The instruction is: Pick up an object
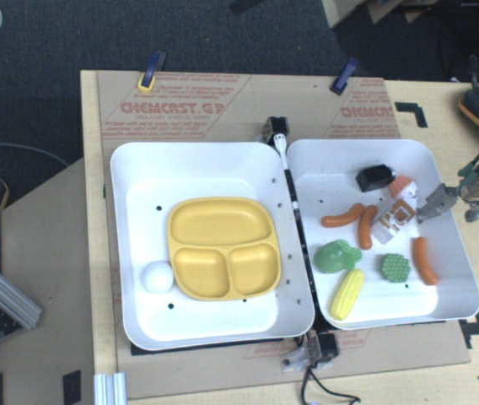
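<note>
The right bin (450, 302) holds several toy foods. A black block (374, 176) lies at the back, with a small white-and-orange carton (396, 215) in front of it. Two orange sausages (341, 218) lie near the middle and a third sausage (425, 261) lies to the right. A green vegetable (335, 256), a green knobbly piece (395, 267) and a yellow corn cob (347, 293) sit toward the front. My gripper (456, 205) hangs over the bin's right rim, just right of the carton. Its two grey fingers are spread, open, with nothing between them.
The left bin (130, 184) holds a yellow divided plate (223, 247) and a white ball (157, 277) at its front left. Clamps (148, 72) sit on the cardboard at the back. Cables hang at the right edge near the gripper.
</note>
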You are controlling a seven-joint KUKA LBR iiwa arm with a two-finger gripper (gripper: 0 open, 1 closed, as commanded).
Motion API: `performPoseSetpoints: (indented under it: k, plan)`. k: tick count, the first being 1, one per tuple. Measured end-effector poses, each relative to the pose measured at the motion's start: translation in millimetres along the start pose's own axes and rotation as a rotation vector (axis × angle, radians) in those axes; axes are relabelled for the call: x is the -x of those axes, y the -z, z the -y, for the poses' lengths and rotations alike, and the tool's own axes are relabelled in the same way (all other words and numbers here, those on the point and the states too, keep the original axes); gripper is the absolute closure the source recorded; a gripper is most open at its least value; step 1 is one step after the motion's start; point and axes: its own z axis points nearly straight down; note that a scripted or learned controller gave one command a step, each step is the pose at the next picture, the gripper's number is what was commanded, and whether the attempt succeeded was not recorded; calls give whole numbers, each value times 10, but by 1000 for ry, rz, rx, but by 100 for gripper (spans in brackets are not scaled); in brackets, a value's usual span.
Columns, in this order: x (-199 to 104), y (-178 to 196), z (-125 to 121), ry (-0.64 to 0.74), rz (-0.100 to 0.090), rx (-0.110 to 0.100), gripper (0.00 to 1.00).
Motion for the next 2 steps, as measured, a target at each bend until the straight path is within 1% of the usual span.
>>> performPoseSetpoints:
  k: [1,2]
  plan:
    - [-5,69,-26,4,4,13,0]
    - [32,-512,-106,3,0,6,0]
